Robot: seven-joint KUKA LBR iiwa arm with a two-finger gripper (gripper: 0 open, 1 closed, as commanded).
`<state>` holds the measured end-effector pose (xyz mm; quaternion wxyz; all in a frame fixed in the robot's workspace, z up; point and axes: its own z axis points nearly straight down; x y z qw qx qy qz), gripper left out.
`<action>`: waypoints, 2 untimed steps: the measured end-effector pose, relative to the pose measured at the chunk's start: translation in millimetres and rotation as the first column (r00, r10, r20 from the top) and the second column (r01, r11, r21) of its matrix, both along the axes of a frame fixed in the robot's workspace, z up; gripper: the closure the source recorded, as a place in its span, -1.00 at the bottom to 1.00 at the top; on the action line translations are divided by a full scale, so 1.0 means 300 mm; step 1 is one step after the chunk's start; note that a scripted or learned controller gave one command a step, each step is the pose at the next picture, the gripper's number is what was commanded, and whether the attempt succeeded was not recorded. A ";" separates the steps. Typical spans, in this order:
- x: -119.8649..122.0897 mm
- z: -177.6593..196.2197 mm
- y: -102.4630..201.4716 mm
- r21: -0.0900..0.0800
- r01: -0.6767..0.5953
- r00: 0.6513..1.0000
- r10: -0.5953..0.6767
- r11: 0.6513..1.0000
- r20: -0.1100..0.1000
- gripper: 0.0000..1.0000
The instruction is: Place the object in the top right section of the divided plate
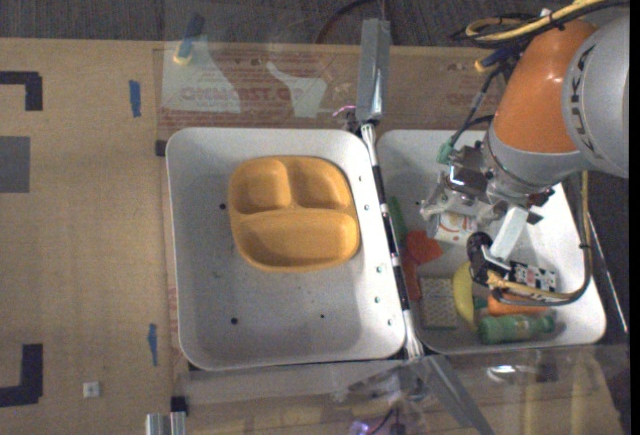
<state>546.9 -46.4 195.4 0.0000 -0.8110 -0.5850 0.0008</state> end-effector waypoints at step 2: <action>0.261 0.192 0.242 -0.002 -0.419 0.908 0.419 0.908 0.004 1.00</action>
